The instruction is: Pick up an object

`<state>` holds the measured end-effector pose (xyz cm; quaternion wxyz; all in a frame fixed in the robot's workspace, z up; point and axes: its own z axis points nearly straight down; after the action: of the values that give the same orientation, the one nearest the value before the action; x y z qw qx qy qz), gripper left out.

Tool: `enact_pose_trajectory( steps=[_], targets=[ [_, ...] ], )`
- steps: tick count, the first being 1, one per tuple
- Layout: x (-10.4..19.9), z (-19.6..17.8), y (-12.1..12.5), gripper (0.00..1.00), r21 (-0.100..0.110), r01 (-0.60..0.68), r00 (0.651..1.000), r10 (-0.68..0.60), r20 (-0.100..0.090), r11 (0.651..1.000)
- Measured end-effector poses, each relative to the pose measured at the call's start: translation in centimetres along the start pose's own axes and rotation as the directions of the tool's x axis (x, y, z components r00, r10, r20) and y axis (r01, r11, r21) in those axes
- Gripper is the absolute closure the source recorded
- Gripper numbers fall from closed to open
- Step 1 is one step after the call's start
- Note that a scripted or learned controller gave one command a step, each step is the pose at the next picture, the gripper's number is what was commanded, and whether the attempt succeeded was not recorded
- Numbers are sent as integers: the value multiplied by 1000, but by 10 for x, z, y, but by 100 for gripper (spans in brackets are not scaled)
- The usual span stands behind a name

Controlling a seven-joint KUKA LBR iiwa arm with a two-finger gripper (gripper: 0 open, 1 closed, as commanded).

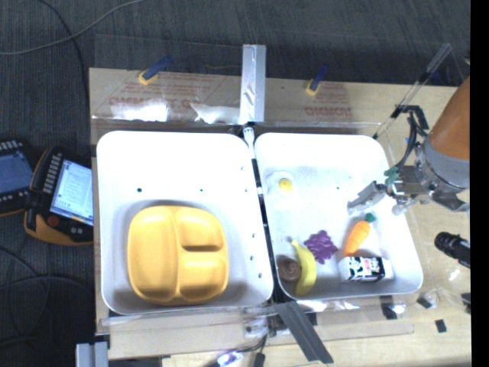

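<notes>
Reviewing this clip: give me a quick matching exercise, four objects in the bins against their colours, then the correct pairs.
Things:
1. carrot
2. grapes
3. banana
4. divided tray in the left bin

Colours:
A. purple
B. yellow-orange
C. yellow with dark ends
D. orange with a green top

Pairs: 1-D, 2-A, 3-C, 4-B

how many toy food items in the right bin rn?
5. Fried egg upper left; banana lower left, purple grapes beside it; carrot right of centre; milk carton below the carrot. A brown item by the banana is unclear.
</notes>
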<state>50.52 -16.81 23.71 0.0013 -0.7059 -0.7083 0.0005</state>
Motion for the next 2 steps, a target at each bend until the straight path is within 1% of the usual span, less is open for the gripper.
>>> enact_pose_trajectory(
  steps=[1,2],
  targets=[
    [3,8,-8,0,-1,28,1000,-28,3,1000],
    [-29,141,-3,0,-10,229,973,-229,7,973]
  ],
)
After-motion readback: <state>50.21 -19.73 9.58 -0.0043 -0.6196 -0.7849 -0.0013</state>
